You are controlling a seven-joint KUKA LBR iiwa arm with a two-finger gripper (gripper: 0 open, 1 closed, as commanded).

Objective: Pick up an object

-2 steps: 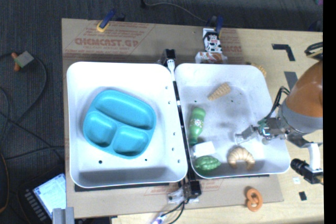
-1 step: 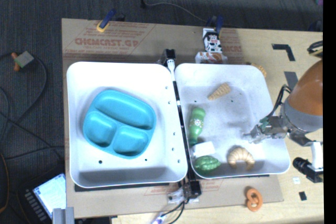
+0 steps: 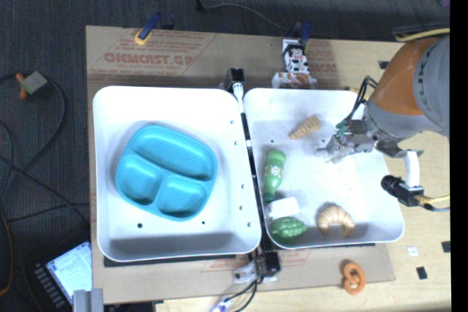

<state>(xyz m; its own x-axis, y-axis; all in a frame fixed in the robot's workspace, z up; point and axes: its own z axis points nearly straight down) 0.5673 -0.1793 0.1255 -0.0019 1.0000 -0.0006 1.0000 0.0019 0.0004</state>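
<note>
1. Lowering onto one object cleanly is my job here; my tool [image 3: 338,147] sits over the right bin [image 3: 380,226], near its right-hand wall, over bare white floor, with nothing visibly between its tips.
2. I cannot tell from this slanted view whether the tool is spread or pressed together (the metal there is small and blurred), so I treat it as carrying nothing.
3. Nearest candidate: the ice-cream cone toy [image 3: 305,126], just to the tool's left and apart from everything else, which in my judgement makes it the easiest pick.
4. The croissant toy [image 3: 334,218] lies near the bin's front wall, well apart from the tool; also free-standing.
5. I would avoid the left-hand cluster: a green bottle-like toy [image 3: 273,170] hugging the divider, a small white block [image 3: 284,205] and a green leafy toy [image 3: 287,228] touching or nearly so. A descent there risks nudging neighbours.
6. For the cone, I would straddle it across its narrow width and come straight down, since it may roll.
7. The left bin [image 3: 110,230] holds a blue divided plate [image 3: 167,170].
8. Both bins rest on a cardboard-covered tabletop [image 3: 146,58] with blue clamps; an orange ring [image 3: 354,276] lies outside by the front edge. Grey carpet and cables surround it.
</note>
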